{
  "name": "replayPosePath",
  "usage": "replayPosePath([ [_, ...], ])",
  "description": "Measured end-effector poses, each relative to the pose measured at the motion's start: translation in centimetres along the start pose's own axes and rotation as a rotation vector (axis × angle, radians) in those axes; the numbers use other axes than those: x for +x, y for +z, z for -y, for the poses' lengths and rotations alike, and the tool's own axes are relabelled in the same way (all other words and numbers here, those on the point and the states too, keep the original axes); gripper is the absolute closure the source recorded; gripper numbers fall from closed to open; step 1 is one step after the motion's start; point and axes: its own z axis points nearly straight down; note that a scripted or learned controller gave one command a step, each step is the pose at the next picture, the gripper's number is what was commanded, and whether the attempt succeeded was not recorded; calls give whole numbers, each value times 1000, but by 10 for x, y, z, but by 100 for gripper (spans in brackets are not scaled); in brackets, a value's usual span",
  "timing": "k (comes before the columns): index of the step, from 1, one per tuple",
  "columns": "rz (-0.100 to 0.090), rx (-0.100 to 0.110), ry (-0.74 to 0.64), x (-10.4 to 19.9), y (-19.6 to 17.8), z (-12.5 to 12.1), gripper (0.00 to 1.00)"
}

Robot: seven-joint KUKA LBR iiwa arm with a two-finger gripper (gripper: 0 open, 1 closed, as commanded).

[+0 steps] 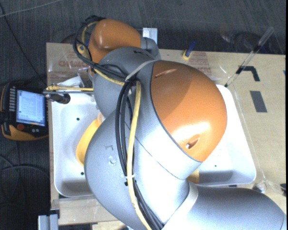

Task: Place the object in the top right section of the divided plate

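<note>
The arm's grey and orange body covers most of both bins. A yellow curved piece (pixel 86 139), which looks like the rim of the divided plate, shows in the left bin (pixel 67 128); the arm hides the rest, and the plate's sections cannot be made out. The gripper (pixel 82 79) sits at the back edge of the left bin, below the orange wrist band (pixel 110 36), and is partly hidden by cables. No object is visible at the gripper.
The right bin (pixel 240 152) lies mostly under the arm, with a small yellow bit (pixel 194 177) showing at its front. A handheld control pendant (pixel 26 110) lies left of the bench. Cables hang along the arm.
</note>
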Motion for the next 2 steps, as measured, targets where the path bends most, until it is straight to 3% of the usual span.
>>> replayPosePath([
  [1,-4,1,-177,-3,-12,-41,0],
  [2,-2,-5,-283,5,-150,17,0],
])
